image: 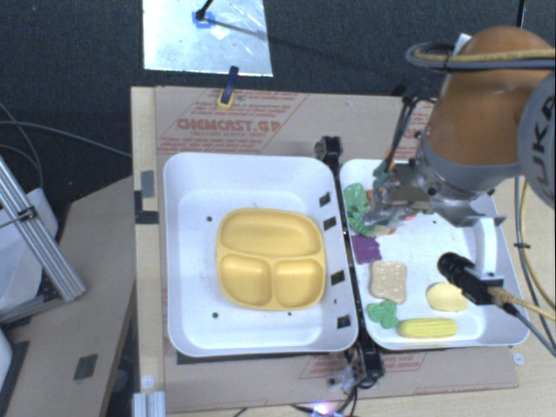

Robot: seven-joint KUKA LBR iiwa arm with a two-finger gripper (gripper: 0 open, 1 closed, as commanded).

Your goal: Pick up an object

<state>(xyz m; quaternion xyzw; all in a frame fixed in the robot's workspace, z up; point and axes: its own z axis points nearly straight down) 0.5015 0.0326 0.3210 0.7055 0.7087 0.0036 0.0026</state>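
Note:
My gripper (380, 218) hangs low over the far left part of the right bin (497, 324). It is right beside a green leafy toy (354, 200), with a bit of orange (401, 218) showing by it. Just below the gripper lies a purple piece (366, 249). A slice of toy toast (387, 281), a green broccoli piece (381, 313), a yellow corn cob (426, 327) and a pale yellow lemon-like piece (446, 298) lie nearer the front. The arm's orange band and grey wrist hide the bin's far right part.
The left bin (187, 233) holds a yellow divided plate (269, 257). A black clip bar (342, 250) runs between the two bins. A black cylinder (462, 276) with a cable juts over the right bin's near right side. Cables hang by the arm.

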